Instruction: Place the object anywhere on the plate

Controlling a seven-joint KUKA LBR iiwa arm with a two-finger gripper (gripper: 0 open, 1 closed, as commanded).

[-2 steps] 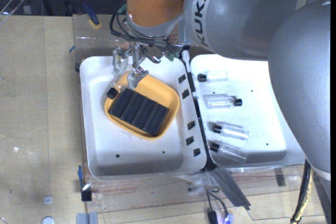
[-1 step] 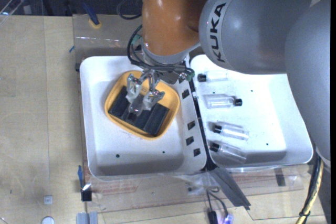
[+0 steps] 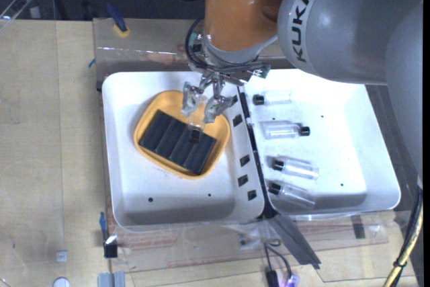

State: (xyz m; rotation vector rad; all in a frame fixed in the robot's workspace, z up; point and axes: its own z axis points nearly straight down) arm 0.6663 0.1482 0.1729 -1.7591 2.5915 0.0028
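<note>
Clear vial between end effector fingers — above yellow plate.

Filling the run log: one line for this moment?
tool over plate | small clear vial below tool, on plate | four vials right bin

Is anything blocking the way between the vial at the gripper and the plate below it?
Nothing visible does. The gripper hangs directly over the yellow plate in the left bin, with a clear vial between its fingers, its black cap down over the plate's dark ribbed insert.
</note>
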